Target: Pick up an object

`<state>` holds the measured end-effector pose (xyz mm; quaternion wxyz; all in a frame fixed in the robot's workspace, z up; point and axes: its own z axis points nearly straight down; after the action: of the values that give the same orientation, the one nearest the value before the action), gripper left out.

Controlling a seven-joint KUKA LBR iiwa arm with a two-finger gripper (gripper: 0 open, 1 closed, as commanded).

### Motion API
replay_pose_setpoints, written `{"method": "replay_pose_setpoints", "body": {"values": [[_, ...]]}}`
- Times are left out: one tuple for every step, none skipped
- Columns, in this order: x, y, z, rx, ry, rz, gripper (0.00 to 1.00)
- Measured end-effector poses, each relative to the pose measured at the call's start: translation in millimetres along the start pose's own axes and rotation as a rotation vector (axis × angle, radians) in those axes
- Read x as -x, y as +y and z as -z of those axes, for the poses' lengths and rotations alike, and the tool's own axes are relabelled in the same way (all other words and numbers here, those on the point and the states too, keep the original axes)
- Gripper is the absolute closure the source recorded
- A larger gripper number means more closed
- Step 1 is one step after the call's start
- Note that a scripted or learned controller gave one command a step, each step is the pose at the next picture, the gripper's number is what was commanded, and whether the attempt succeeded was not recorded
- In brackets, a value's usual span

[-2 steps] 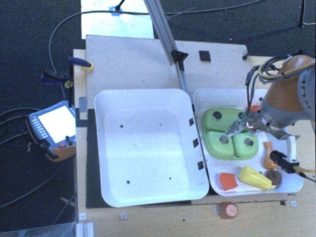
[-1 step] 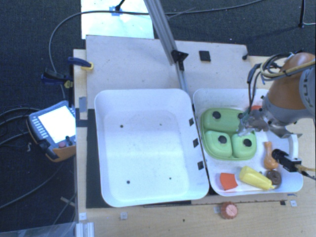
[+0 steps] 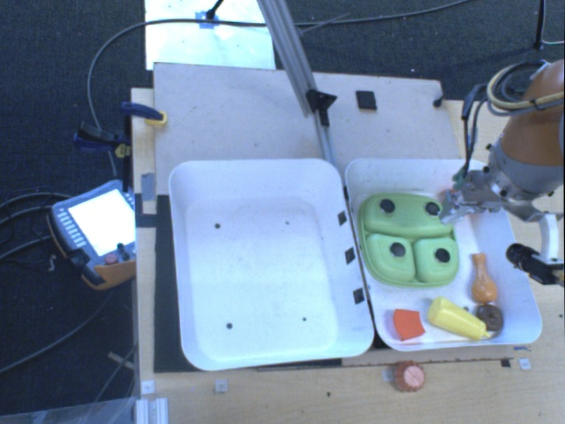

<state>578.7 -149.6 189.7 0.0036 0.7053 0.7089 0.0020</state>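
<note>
In the right bin (image 3: 530, 312) lie a green moulded tray-like piece (image 3: 408, 238) with black dots, an orange pear-shaped toy (image 3: 481, 279), a yellow oblong toy (image 3: 457, 317), a red-orange block (image 3: 407, 324) and a small dark ring (image 3: 488, 317). My gripper (image 3: 455, 207) hangs over the bin's upper right part, its tips at the green piece's right upper edge. Nothing shows between the fingers, and their spread is too small to read.
The left bin (image 3: 265, 254) lies beside the right one, with black clips along the shared rim. A metal pole (image 3: 291, 42) slants over the back board. A teach pendant (image 3: 95, 232) sits off the bench at left. A small round reddish cap (image 3: 409, 377) lies on the front edge.
</note>
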Motion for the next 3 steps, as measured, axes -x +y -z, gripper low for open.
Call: {"method": "replay_pose_setpoints", "body": {"values": [[0.4, 2.3, 54.6, 0.000, 0.000, 0.002, 1.00], [-53.3, 8.3, 63.1, -0.004, 0.004, 0.006, 1.00], [-105.2, 12.5, 48.9, -0.007, 0.004, 0.005, 1.00]]}}
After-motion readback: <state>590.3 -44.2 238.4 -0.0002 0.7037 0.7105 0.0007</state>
